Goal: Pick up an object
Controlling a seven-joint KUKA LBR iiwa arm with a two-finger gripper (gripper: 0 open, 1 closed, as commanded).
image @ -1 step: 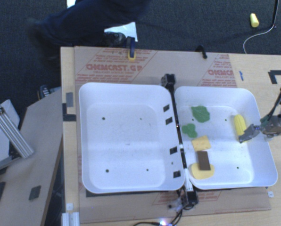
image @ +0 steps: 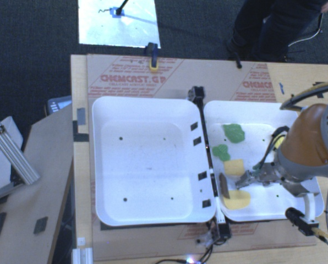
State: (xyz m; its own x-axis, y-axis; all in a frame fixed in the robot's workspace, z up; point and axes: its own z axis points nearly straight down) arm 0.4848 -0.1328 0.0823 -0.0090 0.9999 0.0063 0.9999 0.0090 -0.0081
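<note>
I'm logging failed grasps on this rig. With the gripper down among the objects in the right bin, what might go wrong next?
The gripper sits low between the yellow block and the pale yellow piece, so it may push them aside rather than pick one up. A dark object lies by the divider, where there looks to be little room to grasp.

The left bin [image: 147, 158] has a wide bare white floor, so a gripper could come straight down almost anywhere in it. The right bin [image: 263, 131] is crowded: two green pieces [image: 233, 132] and [image: 221, 152], two yellow pieces [image: 234, 166] and [image: 236, 201] and a dark brown thing [image: 224, 185] sit close together near its left wall, and the arm [image: 310, 147] and gripper [image: 244, 179] cover its right side. The black-clipped wall [image: 203, 147] between the bins stands in the way of a low sideways move.
</note>
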